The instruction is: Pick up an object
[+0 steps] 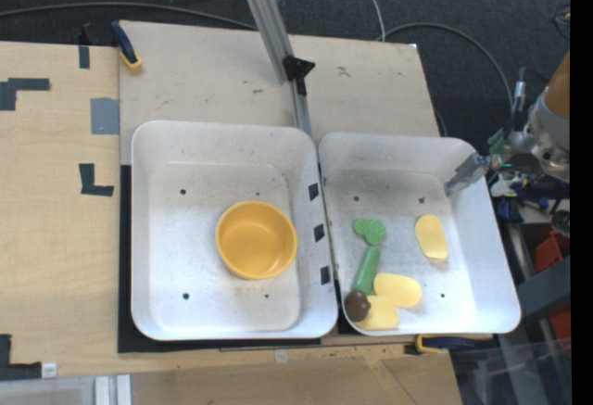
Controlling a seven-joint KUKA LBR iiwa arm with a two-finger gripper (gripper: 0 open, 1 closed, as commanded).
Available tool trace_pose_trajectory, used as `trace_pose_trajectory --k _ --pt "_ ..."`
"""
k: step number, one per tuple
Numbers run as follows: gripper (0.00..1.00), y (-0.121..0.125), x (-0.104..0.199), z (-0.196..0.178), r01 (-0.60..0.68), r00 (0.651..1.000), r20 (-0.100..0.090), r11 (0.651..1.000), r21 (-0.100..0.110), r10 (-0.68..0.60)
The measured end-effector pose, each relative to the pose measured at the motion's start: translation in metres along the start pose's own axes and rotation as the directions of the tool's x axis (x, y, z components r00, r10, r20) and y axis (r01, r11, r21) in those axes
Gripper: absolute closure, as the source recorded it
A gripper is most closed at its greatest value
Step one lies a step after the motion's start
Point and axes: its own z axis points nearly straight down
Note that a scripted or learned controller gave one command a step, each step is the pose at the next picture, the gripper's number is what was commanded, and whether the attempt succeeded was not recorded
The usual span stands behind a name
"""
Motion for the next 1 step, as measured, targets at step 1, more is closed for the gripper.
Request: trace_pose_trajectory --k 1 --pt "0.0 0.0 0.0 0.0 0.001 1.0 0.0 1.0 0.0 -0.001"
